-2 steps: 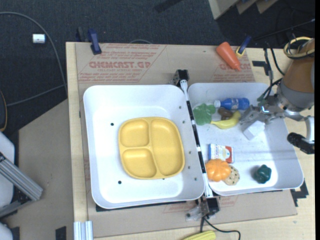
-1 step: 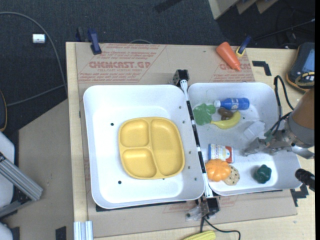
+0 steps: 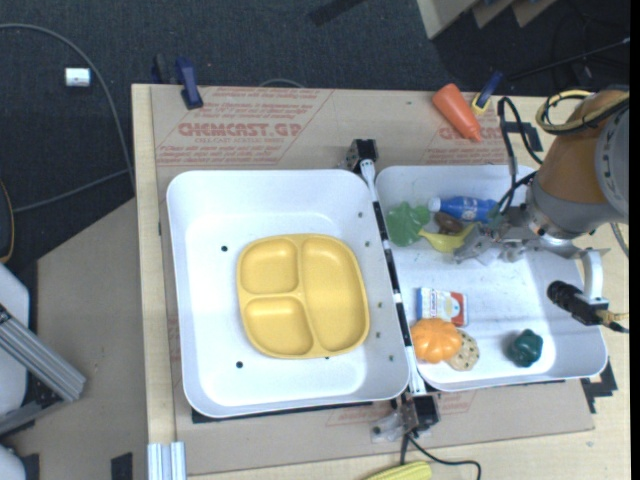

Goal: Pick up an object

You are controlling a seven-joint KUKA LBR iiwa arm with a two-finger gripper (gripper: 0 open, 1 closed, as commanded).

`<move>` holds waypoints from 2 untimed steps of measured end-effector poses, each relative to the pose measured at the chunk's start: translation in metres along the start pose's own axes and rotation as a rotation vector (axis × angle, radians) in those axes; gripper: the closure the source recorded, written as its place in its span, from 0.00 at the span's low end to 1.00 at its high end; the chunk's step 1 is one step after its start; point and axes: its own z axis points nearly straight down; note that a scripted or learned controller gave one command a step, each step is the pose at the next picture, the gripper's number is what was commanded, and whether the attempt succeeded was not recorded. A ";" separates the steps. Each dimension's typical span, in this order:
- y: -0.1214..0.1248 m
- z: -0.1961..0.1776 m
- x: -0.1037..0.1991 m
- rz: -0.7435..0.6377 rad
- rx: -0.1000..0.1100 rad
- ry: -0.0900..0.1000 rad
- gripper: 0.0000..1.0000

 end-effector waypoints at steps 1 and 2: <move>0.061 0.000 0.078 0.000 0.002 0.001 0.00; -0.016 0.000 0.019 0.002 0.004 -0.001 0.00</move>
